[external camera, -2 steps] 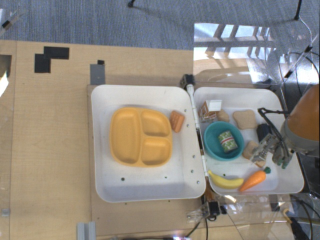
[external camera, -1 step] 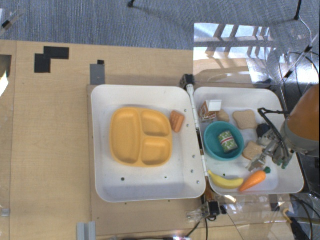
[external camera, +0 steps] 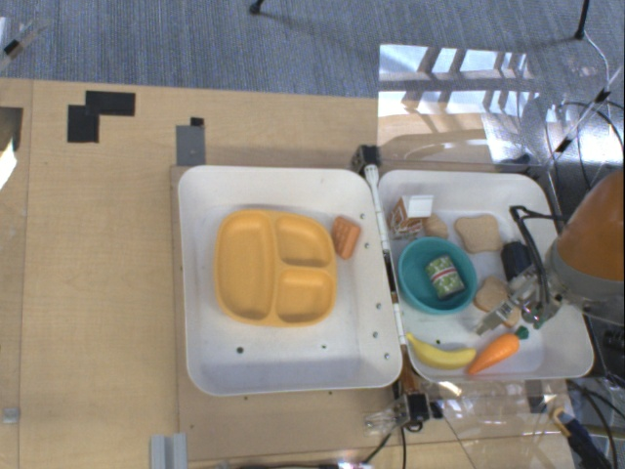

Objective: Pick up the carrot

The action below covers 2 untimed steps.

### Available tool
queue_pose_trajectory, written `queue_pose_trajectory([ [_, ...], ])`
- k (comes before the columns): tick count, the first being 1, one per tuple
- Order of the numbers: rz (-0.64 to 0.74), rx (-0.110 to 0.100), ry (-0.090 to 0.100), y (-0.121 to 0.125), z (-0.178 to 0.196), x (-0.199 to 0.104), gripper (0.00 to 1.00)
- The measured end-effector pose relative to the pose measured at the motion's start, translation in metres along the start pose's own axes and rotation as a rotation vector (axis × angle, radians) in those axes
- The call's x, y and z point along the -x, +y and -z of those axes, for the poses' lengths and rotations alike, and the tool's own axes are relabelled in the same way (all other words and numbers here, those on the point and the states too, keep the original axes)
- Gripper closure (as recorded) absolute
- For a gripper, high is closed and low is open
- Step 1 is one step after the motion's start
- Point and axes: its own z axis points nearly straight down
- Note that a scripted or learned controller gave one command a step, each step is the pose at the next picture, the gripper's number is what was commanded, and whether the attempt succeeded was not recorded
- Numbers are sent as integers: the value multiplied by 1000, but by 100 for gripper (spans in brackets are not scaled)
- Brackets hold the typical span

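the carrot (external camera: 494,352) looks light, hard and smooth; best pinched mid-body. can't tell how the gripper (external camera: 520,313) is set.

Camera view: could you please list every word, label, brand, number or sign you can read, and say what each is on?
No text is legible.
Carton: white label patch on top, too small to read.
Can in the teal bowl: green-and-white label, print blurred.
Black marks on the bench: plain blocks, not lettering.
Carrot, banana, yellow plate: no markings seen.
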Motion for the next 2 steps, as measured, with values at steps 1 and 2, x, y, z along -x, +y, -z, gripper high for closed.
queue_pose_trajectory([
  [1,-460,-1,-4,6,0,-7,0],
  [2,-116,-9,0,1,0,-7,0],
])
